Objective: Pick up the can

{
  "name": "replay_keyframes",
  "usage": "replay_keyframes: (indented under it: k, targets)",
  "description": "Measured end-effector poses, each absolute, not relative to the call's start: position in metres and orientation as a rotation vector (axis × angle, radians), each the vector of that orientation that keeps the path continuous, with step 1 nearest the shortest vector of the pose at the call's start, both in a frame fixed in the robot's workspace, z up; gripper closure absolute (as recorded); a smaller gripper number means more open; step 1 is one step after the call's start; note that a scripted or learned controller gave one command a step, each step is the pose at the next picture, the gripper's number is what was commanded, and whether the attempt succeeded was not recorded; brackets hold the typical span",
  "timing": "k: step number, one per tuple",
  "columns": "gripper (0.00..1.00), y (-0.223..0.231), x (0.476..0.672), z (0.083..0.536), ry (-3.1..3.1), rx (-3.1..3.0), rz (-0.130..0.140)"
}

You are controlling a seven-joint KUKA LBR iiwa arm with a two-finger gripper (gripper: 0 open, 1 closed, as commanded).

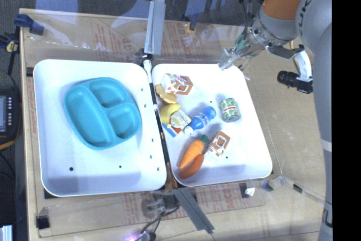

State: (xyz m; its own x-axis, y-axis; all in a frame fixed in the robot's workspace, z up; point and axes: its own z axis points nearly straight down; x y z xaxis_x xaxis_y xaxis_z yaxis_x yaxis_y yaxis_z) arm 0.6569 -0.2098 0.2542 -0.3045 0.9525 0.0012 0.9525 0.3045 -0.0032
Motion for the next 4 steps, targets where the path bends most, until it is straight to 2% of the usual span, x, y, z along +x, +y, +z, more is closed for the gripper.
replay_keyframes:
  k: [4]
  targets:
    - [1.0,-0.2113,0.6566,0.2585,-2.28,-2.161,0.002]
